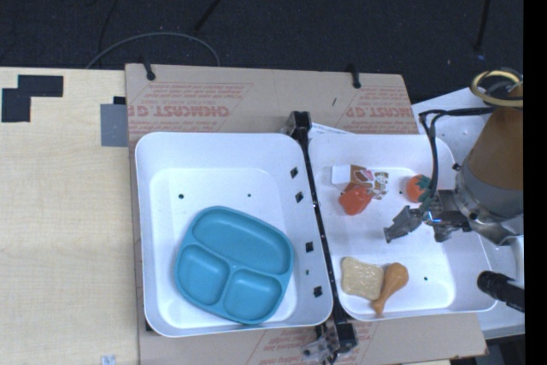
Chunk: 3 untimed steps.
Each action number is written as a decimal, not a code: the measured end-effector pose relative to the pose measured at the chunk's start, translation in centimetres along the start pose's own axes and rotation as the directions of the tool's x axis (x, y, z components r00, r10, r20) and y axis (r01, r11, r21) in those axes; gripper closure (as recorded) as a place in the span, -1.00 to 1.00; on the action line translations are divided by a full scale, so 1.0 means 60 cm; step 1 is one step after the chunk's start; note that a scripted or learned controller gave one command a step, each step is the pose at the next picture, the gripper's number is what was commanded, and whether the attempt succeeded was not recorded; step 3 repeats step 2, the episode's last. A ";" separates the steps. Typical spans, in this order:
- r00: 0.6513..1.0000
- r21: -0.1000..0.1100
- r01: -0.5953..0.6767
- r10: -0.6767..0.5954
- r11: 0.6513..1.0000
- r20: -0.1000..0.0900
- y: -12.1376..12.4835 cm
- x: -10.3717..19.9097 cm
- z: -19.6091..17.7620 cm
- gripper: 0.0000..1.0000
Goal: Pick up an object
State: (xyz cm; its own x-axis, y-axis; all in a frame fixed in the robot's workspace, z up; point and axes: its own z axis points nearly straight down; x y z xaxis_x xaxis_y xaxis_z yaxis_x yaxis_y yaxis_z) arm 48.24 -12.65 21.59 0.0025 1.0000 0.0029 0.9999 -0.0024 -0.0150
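Note:
The right bin (444, 291) holds several small food toys. A red strawberry-like piece (355, 200) lies beside a small white and patterned packet (368, 179). An orange piece (416, 187) sits farther right. Near the front are a tan bread slice (361, 277) and an orange-brown drumstick (390, 282). My gripper (402, 228) hangs over the middle of the right bin, dark fingers pointing left, above bare bin floor between the strawberry and the drumstick. Nothing shows between its fingers.
The left bin (162, 162) holds a blue divided plate (232, 263). A black divider (312, 226) runs between the bins. Cardboard (256, 103) lies under both bins. A wooden benchtop (60, 218) spreads to the left. The arm's orange band (506, 145) rises at the right.

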 end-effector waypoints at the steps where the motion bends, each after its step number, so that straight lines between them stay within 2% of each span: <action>1: 1.000 -0.011 0.002 -0.002 1.000 0.002 0.004 0.000 -0.009 -1.00; 2: 1.000 -0.006 0.001 -0.001 1.000 0.000 -0.005 -0.015 0.083 -1.00; 3: 1.000 -0.006 0.001 -0.001 1.000 0.000 -0.005 -0.015 0.083 -1.00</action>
